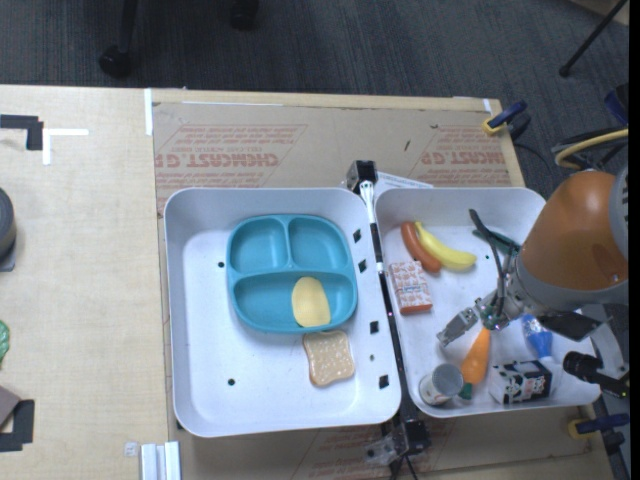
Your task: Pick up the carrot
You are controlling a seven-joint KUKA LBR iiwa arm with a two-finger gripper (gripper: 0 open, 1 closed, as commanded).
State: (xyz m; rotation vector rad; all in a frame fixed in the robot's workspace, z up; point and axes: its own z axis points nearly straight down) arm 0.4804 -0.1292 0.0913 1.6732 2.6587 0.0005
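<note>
Where metal hand (478,320) hovers, tapered smooth orange carrot (476,357)

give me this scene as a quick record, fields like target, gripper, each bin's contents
target: carrot, lying in the right bin, near its front edge
gripper: gripper just above the carrot's top end; grasp cannot be confirmed
right bin contents: banana, hot dog, small carton, grey cup, black-and-white box, blue item
left bin contents: teal divided plate with a yellow piece on it, toast slice beside the plate
</note>
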